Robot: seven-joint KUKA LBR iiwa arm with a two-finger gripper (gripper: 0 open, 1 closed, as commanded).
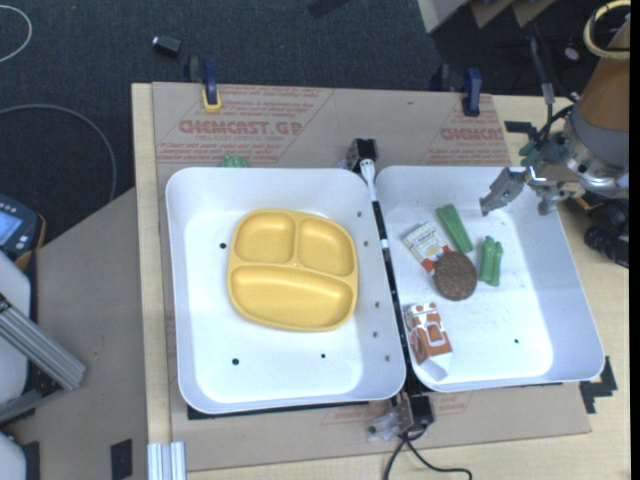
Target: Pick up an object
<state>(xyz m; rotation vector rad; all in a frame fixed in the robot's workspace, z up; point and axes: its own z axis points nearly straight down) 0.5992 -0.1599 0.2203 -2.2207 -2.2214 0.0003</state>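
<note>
Gripper (pixel 520 190) hangs over right bin's (pixel 560 298) far edge, finger spread can't be told, nothing seen held; nearest pickable, green stick (pixel 455 228), lies down-left of it, long axis running diagonally toward brown disc (pixel 456 275).

**Two bins, side by side on the bench**

The left bin (pixel 190 268) holds a divided tray (pixel 293 268) near its middle. The right bin (pixel 560 308) holds five things, all toward its left half: a packet (pixel 423 240), a long piece (pixel 455 228) just right of it, a round disc (pixel 456 276) below them, a short piece (pixel 490 260) right of the disc, and a carton (pixel 429 332) nearest the front edge. The gripper (pixel 520 190) hangs over the right bin's far side.
</note>
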